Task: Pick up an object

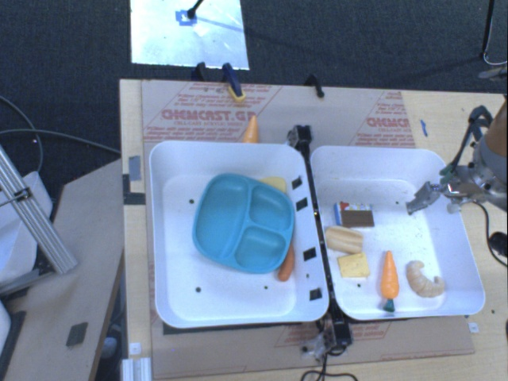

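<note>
The right bin (397,177) holds several toy foods. A brown bar with a red, white and blue end (355,216) lies near its middle. In front of that bar are a pale bread roll (344,239) and a yellow square slice (354,266). An orange carrot (388,275) and a beige curled pastry (425,280) lie near the front wall. My gripper (419,200) hangs over the right part of this bin, behind the pastry and to the right of the bar. Nothing shows in its grasp.
The left bin (178,292) carries a blue divided plate (244,222), with a yellow piece (275,184) poking out behind it and a second orange carrot (286,267) at its front right edge. Another orange item (251,129) lies on the board behind the left bin. Black clips (305,228) join the bins.
</note>
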Robot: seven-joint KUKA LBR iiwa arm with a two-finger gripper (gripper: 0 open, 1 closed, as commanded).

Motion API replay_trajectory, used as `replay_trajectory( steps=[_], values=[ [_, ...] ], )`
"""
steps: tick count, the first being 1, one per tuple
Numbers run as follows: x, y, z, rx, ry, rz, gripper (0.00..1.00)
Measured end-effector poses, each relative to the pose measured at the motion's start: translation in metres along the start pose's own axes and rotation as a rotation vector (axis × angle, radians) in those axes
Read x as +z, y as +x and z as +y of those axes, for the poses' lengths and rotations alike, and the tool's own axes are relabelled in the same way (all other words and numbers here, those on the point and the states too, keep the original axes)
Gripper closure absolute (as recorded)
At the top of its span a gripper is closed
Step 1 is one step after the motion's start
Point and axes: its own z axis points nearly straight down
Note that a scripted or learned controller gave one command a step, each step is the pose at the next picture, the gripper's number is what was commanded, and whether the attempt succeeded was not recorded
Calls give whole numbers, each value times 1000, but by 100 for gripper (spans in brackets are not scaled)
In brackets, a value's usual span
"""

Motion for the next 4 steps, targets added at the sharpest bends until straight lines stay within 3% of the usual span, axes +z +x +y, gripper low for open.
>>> replay_trajectory(
  steps=[1,2,3,4],
  values=[
    [117,1,-67,6,2,1,0],
    [69,-9,-64,4,-4,-2,0],
    [60,-9,-64,4,-4,-1,100],
    [49,-9,-63,4,-8,-3,100]
  ],
)
